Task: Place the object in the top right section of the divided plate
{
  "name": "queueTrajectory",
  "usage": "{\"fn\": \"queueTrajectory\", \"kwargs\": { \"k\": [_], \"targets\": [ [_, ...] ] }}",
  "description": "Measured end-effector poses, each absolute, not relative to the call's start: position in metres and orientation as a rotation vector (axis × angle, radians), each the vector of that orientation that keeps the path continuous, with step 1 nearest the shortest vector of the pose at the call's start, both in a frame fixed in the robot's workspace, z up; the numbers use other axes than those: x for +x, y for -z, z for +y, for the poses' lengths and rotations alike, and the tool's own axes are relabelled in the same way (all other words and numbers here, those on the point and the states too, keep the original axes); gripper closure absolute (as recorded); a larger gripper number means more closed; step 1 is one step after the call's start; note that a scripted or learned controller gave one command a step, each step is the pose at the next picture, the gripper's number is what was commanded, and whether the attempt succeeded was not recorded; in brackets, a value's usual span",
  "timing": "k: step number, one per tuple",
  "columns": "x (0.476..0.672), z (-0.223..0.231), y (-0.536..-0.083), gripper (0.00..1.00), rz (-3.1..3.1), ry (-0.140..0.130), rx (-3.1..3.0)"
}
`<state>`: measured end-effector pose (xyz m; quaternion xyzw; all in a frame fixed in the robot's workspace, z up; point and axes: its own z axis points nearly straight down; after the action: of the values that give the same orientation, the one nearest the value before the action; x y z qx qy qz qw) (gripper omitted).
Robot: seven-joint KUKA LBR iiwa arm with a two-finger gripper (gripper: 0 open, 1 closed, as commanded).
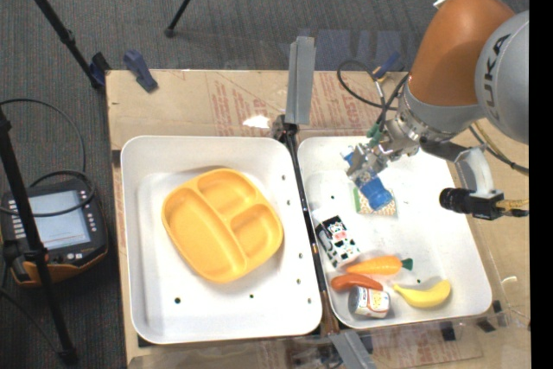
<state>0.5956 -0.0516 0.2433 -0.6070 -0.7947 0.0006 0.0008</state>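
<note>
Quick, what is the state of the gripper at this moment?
Gripper: low over the right bin, at a blue object; open or closed cannot be told.

two white bins (pixel 138 186) (pixel 471 251); one yellow plate (pixel 223 223) with three sections; one carrot (pixel 377 265); one banana (pixel 423 294); one red sausage (pixel 356 282); one cow-print carton (pixel 338 239); one small cup (pixel 370 302); one blue-and-white packet (pixel 377 195); one pendant (pixel 54 225).
</note>
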Motion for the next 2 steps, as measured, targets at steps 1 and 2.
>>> {"fn": "queueTrajectory", "kwargs": {
  "k": [1,2],
  "targets": [
    [0.560,-0.010,-0.221,1.00,-2.814,-0.002,-1.390],
    [0.544,0.027,-0.236,1.00,-2.651,-0.004,-1.679]
  ]
}}
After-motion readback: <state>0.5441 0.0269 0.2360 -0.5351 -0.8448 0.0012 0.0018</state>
